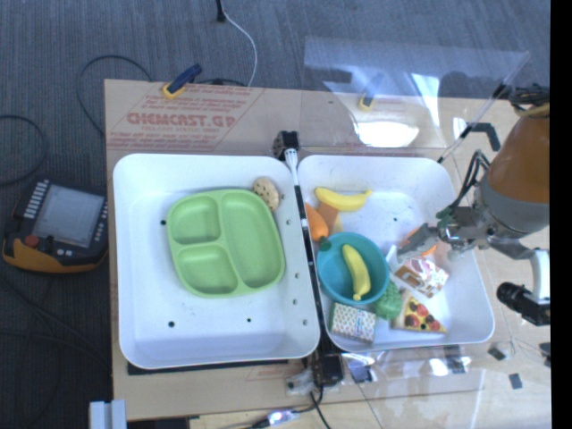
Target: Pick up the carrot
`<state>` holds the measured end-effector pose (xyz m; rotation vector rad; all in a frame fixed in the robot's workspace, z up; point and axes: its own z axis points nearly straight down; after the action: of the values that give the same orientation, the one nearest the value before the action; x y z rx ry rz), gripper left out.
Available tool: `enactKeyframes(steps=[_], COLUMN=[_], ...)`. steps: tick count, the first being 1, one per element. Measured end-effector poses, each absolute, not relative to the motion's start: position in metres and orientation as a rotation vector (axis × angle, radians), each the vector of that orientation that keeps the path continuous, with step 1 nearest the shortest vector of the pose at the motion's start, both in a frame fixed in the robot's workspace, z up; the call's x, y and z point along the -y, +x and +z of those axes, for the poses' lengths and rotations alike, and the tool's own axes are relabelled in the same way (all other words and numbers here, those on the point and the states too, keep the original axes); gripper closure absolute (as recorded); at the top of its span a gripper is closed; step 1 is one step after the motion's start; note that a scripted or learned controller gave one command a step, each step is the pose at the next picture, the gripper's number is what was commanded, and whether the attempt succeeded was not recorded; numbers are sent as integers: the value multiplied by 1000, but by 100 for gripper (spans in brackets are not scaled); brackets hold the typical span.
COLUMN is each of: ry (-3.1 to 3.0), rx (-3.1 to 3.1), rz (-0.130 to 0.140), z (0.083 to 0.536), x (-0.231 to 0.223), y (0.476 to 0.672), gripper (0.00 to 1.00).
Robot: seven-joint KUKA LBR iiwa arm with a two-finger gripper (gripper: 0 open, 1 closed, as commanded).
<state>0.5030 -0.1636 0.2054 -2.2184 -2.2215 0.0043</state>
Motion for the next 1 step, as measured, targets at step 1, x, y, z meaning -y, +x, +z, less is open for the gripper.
enactKeyframes(steps=[1], ry=[-2149], rx=[2302], rz=[-1], z=[253], x=[167], y=[573], gripper=[0])
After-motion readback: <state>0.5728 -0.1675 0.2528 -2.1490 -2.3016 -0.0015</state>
